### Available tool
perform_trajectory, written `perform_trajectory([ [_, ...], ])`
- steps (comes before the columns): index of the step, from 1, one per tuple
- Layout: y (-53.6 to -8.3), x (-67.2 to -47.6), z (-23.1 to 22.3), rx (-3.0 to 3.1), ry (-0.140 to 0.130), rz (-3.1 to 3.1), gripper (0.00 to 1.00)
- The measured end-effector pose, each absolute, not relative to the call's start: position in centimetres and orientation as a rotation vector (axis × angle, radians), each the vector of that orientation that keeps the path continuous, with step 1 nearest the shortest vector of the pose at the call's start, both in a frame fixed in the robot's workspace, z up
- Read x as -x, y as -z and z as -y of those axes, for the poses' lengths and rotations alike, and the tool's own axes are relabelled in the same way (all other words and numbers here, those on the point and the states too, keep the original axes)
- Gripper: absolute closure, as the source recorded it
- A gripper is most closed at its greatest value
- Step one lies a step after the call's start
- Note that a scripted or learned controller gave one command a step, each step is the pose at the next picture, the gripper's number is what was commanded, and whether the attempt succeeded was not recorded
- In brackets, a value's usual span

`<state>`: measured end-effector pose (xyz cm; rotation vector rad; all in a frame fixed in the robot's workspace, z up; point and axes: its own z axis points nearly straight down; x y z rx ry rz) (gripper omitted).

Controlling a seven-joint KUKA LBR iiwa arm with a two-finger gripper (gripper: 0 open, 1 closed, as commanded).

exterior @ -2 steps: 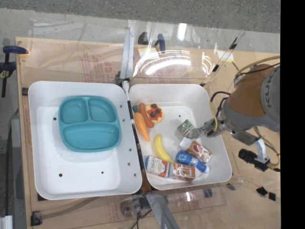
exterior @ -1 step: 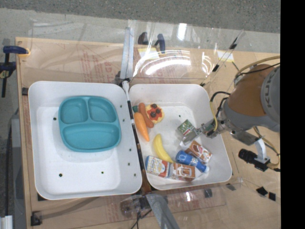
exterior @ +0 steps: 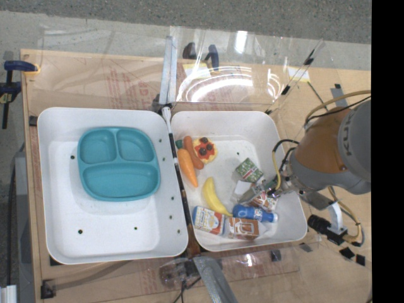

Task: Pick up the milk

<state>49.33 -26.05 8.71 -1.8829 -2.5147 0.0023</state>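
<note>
**Desk:** What's on your screen, biggest first?

**Me:** The worktop (exterior: 95, 74) with two white bins. The left bin (exterior: 57, 232) carries a teal divided plate (exterior: 118, 163). The arm (exterior: 328, 156) comes over the right bin's (exterior: 268, 128) right edge and is cut off at the frame's side.

**Desk:** And the claw?

**Me:** The claw (exterior: 268, 191) sits low near the bin's right edge, among packets. I cannot tell whether it is open or closed; its tips blur into a small carton (exterior: 249, 170) and a wrapper.

**Desk:** The milk?

**Me:** The milk (exterior: 209, 219) lies flat at the right bin's near edge, toward its left corner, near the claw but apart from it. Between them lie a banana (exterior: 214, 197) and a blue bottle (exterior: 254, 214). A brown carton (exterior: 243, 229) touches the milk's right end.
</note>
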Motion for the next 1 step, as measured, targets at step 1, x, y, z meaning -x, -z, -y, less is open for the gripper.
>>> perform_trajectory([
  [1, -9.98, -49.46, 26.24, 1.883, -0.003, 2.521, 1.00],
])
